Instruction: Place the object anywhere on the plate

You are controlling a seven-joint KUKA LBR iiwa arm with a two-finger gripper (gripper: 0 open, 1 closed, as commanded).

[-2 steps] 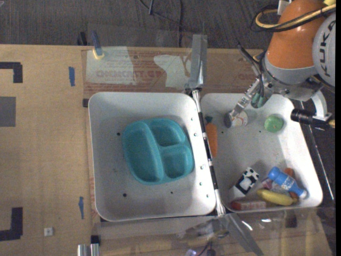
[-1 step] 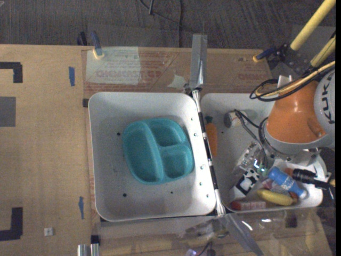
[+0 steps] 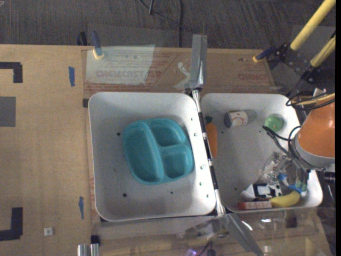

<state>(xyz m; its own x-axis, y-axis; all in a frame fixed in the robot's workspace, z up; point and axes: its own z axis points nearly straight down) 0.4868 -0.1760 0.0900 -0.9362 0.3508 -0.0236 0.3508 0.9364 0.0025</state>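
A teal divided plate (image 3: 158, 150) lies in the middle of the left bin (image 3: 106, 196), with nothing on it. My gripper (image 3: 278, 170) hangs low over the lower right part of the right bin (image 3: 234, 164), under the arm's orange band (image 3: 318, 134). Just below it lie a yellow banana (image 3: 285, 199), a black-and-white object (image 3: 263, 190) and a flat red item (image 3: 254, 204). An orange carrot (image 3: 212, 138) rests along the right bin's left wall. Near the back of that bin sit a small grey can (image 3: 236, 118) on its side and a green round object (image 3: 274, 122).
A metal divider (image 3: 205, 143) separates the two bins. Cables (image 3: 282, 140) loop from the arm across the right bin's right side. Yellow poles (image 3: 314, 20) and a clamp stand at the upper right, beyond the bins.
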